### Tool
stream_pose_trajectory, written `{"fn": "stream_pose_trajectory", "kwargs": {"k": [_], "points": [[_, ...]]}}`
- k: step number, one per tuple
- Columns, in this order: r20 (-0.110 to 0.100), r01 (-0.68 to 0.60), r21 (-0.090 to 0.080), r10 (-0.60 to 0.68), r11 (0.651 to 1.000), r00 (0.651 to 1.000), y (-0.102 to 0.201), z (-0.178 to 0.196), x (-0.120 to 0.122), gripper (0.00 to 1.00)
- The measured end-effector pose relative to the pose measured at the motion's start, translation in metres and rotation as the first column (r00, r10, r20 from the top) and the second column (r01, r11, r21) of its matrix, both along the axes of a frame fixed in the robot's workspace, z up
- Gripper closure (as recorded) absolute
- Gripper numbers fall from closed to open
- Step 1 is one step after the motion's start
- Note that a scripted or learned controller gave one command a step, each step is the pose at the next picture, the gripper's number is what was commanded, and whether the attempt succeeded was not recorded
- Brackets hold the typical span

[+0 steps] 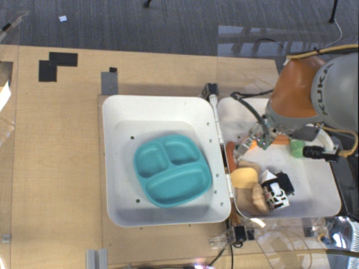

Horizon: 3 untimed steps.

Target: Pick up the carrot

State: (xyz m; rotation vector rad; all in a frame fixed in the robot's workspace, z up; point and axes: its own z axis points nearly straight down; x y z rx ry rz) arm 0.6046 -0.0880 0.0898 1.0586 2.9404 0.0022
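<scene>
Down at the right bin's near edge lie toy foods; the gripper hangs over its left side, the carrot touching its right, lengthwise toward the tabletop's right edge; grip unclear.

A single fixed camera looks down at a slant from above the table, far enough back to take in both white bins side by side, a strip of grey carpet beyond, and the arm entering from the right.
</scene>
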Motion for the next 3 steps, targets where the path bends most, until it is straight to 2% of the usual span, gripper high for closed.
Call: {"fn": "stream_pose_trajectory", "kwargs": {"k": [1,2,3], "points": [[0.011,0.000,0.003,0.000,1.000,1.000,0.002,0.013,0.004,1.00],[-0.005,0.288,0.007,-0.288,0.958,0.958,0.003,0.042,0.016,1.00],[-0.009,0.465,0.009,-0.465,0.885,0.885,0.034,0.097,-0.063,1.00]]}}
